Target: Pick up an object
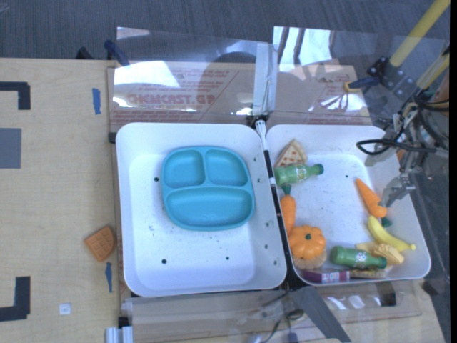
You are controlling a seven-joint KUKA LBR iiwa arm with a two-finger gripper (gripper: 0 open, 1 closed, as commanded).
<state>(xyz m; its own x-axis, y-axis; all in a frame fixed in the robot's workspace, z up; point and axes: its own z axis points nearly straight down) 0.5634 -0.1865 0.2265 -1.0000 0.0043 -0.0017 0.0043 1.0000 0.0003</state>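
Two white bins are being viewed from above. A blue divided plate (208, 189) is lying in the left bin (136, 256). In the right bin (335, 191), toy food is scattered: a pumpkin (308, 242), two green bottles, a banana (386, 234). The gripper (397, 190) is being held just beside a carrot (371, 198) at the right wall, grasping nothing; its closure cannot be told.

One fixed camera looks down aslant on both white bins (136, 263).
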